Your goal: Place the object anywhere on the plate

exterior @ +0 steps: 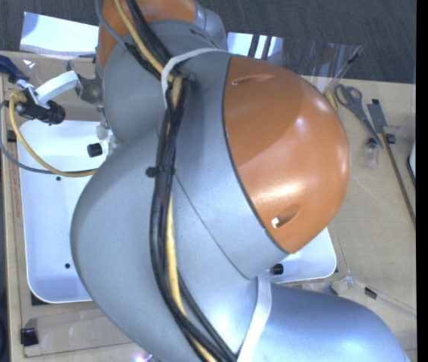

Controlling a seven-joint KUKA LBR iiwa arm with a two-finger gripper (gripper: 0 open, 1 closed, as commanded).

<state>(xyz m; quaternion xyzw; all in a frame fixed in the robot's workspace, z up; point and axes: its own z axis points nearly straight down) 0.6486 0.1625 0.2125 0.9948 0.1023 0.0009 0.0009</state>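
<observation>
The grey and orange arm [198, 202] covers most of the 2 white bins [47, 225] on the bench [372, 194]. Hand state: cannot tell. Object and plate are hidden. Scissors [357, 104] lie on the bench at right.

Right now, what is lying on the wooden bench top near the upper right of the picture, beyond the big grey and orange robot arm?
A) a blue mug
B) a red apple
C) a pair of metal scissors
C: a pair of grey metal scissors lies on the pale wooden bench top, just past the grey and orange robot arm.
</observation>
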